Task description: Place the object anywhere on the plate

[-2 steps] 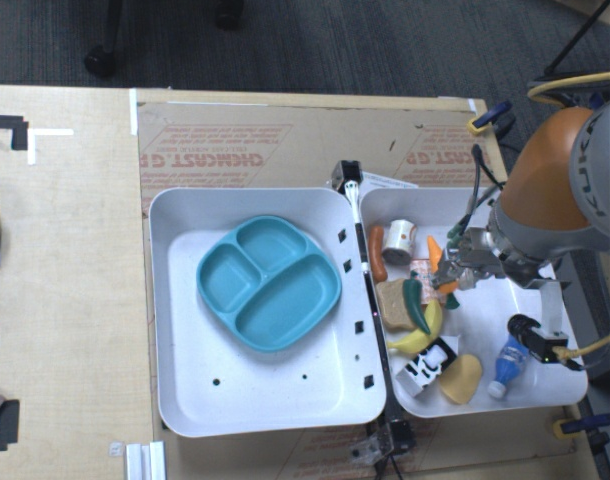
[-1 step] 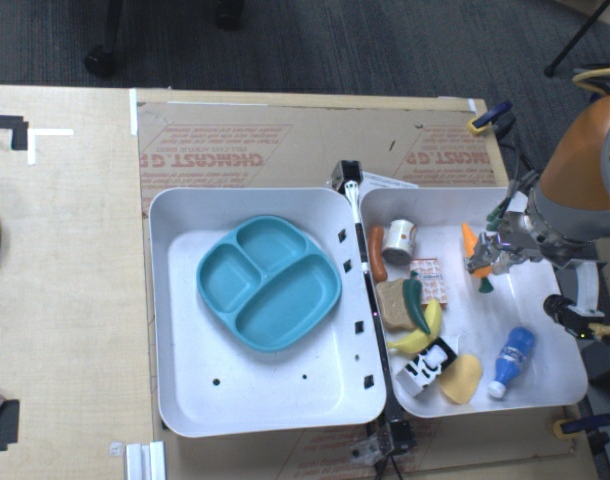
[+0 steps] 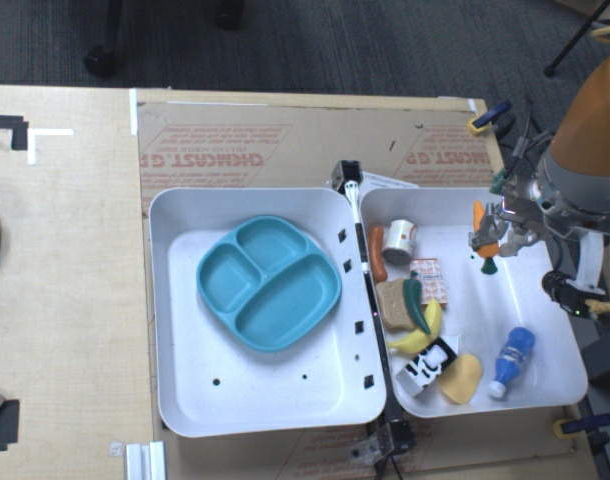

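Smooth teal three-compartment plate (image 3: 270, 283); slim orange carrot (image 3: 483, 236) at the pincer (image 3: 493, 236).

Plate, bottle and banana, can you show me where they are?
Plate (image 3: 270, 283), camera view, on the divider between its compartments.
Bottle (image 3: 511, 360), camera view, on the middle of its blue body.
Banana (image 3: 417, 338), camera view, on its yellow curve.

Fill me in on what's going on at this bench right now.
A grey KUKA arm reaches in over the right bin, its gripper holding a small toy carrot above the bin floor. The blue divided plate sits in the left bin with nothing on it yet. A blue bottle, banana, hot dog and can lie in the right bin.
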`<state>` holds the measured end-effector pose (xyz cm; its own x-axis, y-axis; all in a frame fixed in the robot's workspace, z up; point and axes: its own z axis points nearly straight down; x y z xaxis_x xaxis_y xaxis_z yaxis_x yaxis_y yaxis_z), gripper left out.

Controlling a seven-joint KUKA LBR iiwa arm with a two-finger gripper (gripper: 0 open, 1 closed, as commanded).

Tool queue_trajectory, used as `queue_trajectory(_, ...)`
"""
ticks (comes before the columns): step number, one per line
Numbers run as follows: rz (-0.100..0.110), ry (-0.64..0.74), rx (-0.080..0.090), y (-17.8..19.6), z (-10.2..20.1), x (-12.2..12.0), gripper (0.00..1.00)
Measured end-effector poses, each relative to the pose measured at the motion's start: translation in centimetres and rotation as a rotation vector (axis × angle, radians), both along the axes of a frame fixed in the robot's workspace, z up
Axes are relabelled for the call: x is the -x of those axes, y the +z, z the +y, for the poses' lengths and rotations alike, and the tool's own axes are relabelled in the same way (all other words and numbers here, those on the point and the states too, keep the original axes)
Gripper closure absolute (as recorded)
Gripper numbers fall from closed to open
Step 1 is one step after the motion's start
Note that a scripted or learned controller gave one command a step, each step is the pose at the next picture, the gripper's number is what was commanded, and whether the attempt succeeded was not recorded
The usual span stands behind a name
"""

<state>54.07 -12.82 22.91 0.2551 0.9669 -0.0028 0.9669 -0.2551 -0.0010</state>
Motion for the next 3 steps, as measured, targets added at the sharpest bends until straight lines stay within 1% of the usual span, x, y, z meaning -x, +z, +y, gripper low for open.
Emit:
queue_trajectory(1,0.003,-0.222,-0.001,1.2,9.2,3.2,1.00)
queue_trajectory(2,-0.002,-0.201,0.000,5.3,14.2,3.5,1.00)
queue_trajectory(3,-0.001,-0.200,0.001,5.3,14.2,3.6,0.00)
